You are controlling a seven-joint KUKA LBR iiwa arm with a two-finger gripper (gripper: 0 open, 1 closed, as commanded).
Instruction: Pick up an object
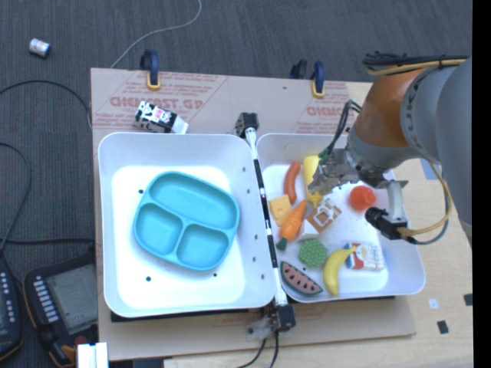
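Observation:
The right bin (410,271) holds several toy foods. Among them are a red sausage (291,179), a yellow piece (310,165), a cheese wedge (281,207), a carrot (294,218) and a waffle square (324,215). A red tomato (362,198), a green leafy piece (311,251), a banana (335,267), a watermelon slice (299,279) and a small carton (368,257) lie there too. My gripper (320,184) is low in this bin, just right of the yellow piece and above the waffle and carrot top. The wrist hides what lies under it.
The left bin (115,282) carries a blue three-part plate (186,219). A metal divider (261,205) runs between the bins. Clamps (150,66) hold the board at the back. The arm (406,113) covers the right bin's far corner.

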